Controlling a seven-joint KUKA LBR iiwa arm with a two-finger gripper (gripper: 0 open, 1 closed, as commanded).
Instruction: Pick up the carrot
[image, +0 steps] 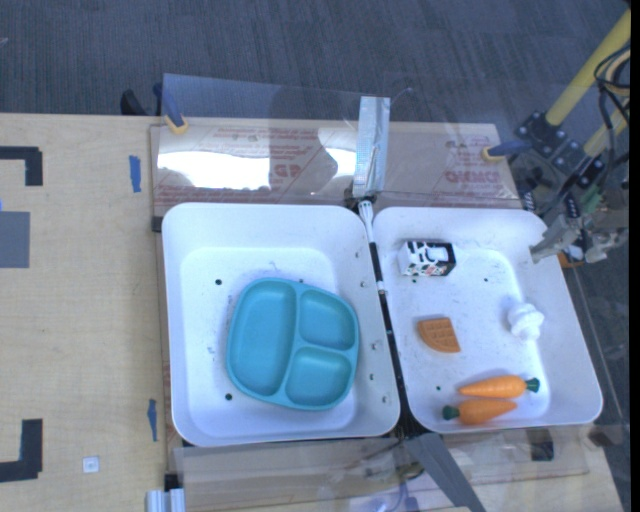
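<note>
Looking down on the bench, I see two shallow white plastic bins side by side. The left bin (190, 235) carries a teal divided plastic plate (292, 343) near its middle. The right bin (575, 375) carries, toward its far edge, a small black-and-white patterned block (428, 258); near its middle, an orange-brown wedge-shaped piece (438, 334); near its right edge, a small white lumpy object (524, 320); and along its near edge, two orange toy carrots lying close together, roughly parallel. The upper carrot (492, 386) points its green stem toward the bin's right edge; the lower carrot (485, 409) points its green stem leftward.

The arm's gripper (585, 235) sits at the far right corner of the right bin, above its rim, well apart from both carrots. Whether its fingers are spread or pressed together I cannot tell; cables and hardware obscure them.

I judge the step in hand to be the approach. To do it well, I would bring the gripper over one carrot's thick middle, turn the fingers across its long axis, and descend so that neither finger lands on the neighbouring carrot or strikes the bin's near wall.
</note>
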